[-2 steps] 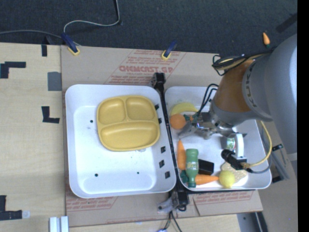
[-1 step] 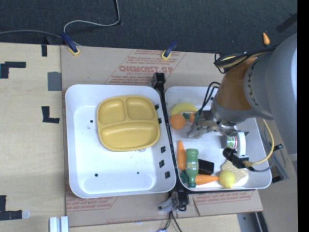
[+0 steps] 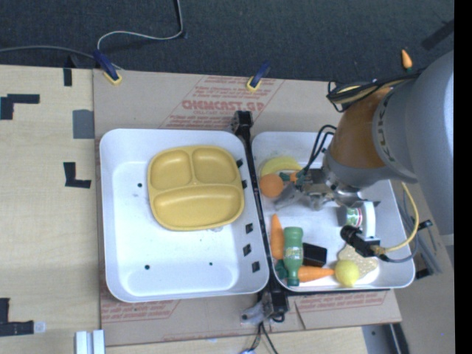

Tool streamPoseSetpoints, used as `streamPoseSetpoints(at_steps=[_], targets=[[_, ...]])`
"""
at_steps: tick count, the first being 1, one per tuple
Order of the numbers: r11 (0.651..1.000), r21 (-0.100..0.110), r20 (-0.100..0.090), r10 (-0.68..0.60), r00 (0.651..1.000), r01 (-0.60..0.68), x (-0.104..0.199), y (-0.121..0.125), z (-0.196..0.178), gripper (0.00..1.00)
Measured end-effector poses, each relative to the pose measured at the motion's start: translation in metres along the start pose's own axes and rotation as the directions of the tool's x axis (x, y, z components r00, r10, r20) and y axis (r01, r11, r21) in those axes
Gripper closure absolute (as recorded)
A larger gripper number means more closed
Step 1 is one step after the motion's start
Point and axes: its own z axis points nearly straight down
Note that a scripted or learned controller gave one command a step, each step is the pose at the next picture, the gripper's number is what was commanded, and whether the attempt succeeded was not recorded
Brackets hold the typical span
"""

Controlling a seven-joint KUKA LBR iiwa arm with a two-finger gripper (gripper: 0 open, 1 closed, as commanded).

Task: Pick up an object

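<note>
The arm had its gripper [image 3: 301,190] low in the right bin [image 3: 394,275], just right of the orange ball [image 3: 271,186]; nothing sat between its fingers, their spread unclear. It seemed mid-approach, needing to close on the ball next.

two white bins sit side by side on the bench [image 3: 44,198]. the left bin [image 3: 125,271] holds a yellow divided plate [image 3: 195,185]. the arm [image 3: 383,135] reaches over the right bin [image 3: 398,275], its claw [image 3: 306,190] low just beside an orange ball [image 3: 271,186] and a yellow fruit [image 3: 274,165]. nearer the front lie a carrot [image 3: 276,234], a green bottle [image 3: 293,253], a black block [image 3: 315,254] and a lemon [image 3: 346,273].
</note>
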Motion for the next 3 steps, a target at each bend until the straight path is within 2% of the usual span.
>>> streamPoseSetpoints(at_steps=[1,2,3], targets=[[1.0,0.001,-0.001,0.0,1.0,0.0,0.0,0.0,-0.009,1.0],[1.0,0.001,0.0,-0.001,1.0,0.001,0.0,0.0,-0.009,0.0],[1.0,-0.002,0.0,-0.002,1.0,0.002,0.004,-0.022,0.009,0.0]])
